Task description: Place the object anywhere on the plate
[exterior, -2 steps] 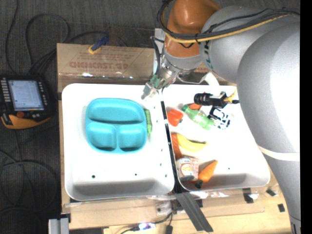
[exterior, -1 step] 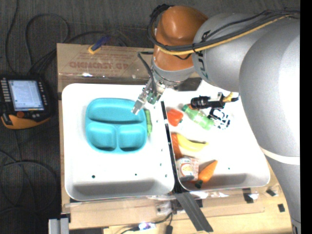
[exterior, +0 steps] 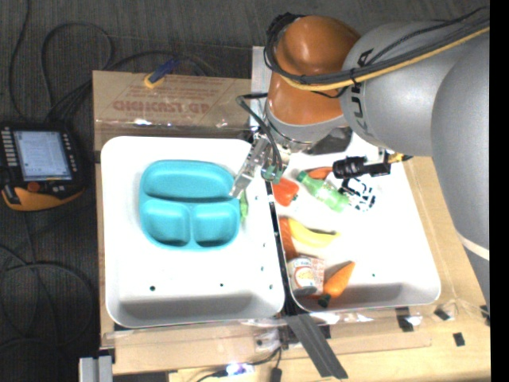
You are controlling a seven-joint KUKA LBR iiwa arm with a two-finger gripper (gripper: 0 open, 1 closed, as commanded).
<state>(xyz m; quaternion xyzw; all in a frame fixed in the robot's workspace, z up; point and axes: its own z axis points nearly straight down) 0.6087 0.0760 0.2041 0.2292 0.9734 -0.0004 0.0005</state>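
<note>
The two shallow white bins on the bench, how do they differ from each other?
The left white bin holds one large thing, a turquoise plastic plate with three compartments; the right white bin holds several small toys, among them a yellow banana, an orange carrot and a green bottle. The gripper hangs over the left bin at the plate's right edge, while the grey arm crosses above the right bin. Both are shallow, white, and sit side by side.

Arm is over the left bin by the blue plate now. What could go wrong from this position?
1. The gripper sits at the plate's right rim, not over a compartment; a small green item shows just below it, so a release here could land it beside the plate.
2. That rim lies close to the wall between the two bins, so a rolling item could end up against it.
</note>
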